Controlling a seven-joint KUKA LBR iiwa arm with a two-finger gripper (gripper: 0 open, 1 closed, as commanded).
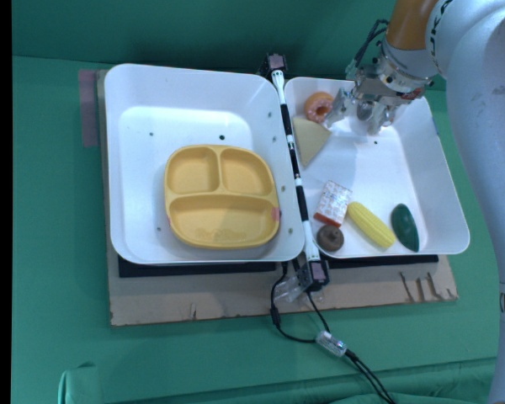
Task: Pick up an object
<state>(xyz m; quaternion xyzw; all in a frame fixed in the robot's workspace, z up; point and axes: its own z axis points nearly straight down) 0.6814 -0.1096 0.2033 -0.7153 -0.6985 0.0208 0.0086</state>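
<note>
On your left sits the left bin [135, 91], and in it a yellow divided plate [221, 196] with three compartments lies flat toward the near right part of the floor. A black-and-white striped bar [291, 158] runs along the seam between the two bins, with cables [320, 331] trailing off its near end onto the green cloth. Cross that seam into the right bin [429, 183] and you meet the things you could pick: a pale yellow cheese wedge [310, 140] against the left wall, a glazed doughnut [319, 106] just behind it in the far left corner, a small red-and-white packet [334, 203] nearer the middle, a round brown piece [330, 238] at the near edge, then a corn cob [370, 225] and a dark green pod-shaped piece [405, 226] side by side toward the near right. The gripper [364, 116] hangs over the far part of this bin, just right of the doughnut and apart from it — nothing shows between its fingers, and whether they stand apart or together you cannot tell from this slant. The arm [480, 74] comes down from the upper right, its orange band [421, 7] above the wrist, the wrist angled down and leftward into the bin.
</note>
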